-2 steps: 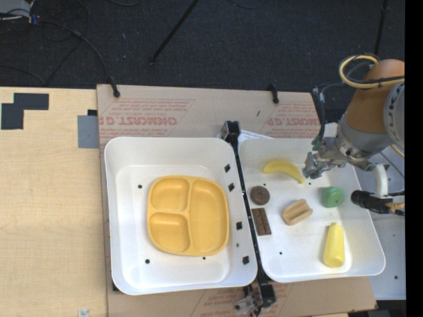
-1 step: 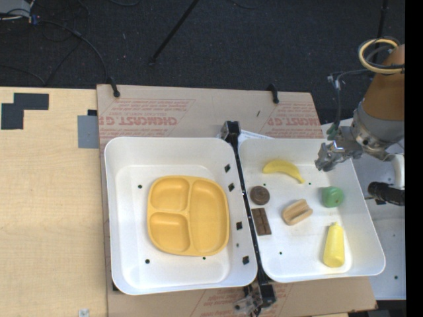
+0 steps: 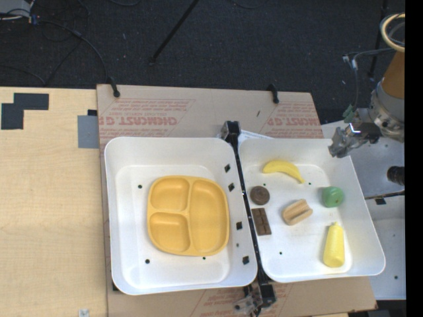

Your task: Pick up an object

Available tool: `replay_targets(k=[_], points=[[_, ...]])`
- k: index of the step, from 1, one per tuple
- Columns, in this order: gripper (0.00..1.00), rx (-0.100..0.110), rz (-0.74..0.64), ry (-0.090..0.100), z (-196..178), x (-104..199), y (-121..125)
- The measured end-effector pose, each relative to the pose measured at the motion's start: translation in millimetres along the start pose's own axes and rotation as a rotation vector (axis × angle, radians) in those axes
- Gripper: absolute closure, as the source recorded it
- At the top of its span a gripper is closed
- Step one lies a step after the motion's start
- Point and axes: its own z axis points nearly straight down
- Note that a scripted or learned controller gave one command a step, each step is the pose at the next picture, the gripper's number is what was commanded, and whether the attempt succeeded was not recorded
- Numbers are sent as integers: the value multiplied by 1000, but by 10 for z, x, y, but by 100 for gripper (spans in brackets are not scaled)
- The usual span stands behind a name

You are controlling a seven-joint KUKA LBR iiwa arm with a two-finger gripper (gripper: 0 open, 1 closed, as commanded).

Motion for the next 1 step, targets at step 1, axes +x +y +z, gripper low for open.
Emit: replay_targets(k=[1], points=[[100, 8, -3, 4, 142, 508, 45]])
